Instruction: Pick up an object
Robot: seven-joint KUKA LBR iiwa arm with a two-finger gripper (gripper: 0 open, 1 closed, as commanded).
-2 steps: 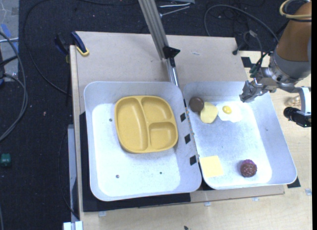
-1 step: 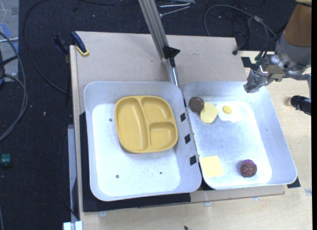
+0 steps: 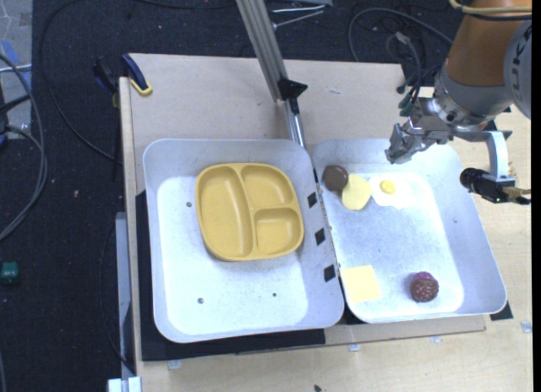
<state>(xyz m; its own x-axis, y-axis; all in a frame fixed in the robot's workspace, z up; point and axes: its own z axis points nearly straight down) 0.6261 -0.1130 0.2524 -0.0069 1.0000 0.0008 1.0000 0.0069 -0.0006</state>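
Observation:
The right bin (image 3: 469,221) holds a brown rounded piece (image 3: 335,177) at its far left, a pale yellow disc (image 3: 356,193) beside it, a white fried egg with a yellow yolk (image 3: 390,189), a yellow square slice (image 3: 361,283) near the front, and a dark red berry-like ball (image 3: 423,286) at the front right. My gripper (image 3: 401,150) hangs over the bin's far edge, just above and right of the egg, with nothing seen between its tips.
The left bin (image 3: 169,297) carries a yellow divided plate (image 3: 249,210). A slanted metal pole (image 3: 262,31) rises behind the bins. A black fitting (image 3: 489,183) sticks out by the right bin's right rim. Cables lie on the dark floor around the bench.

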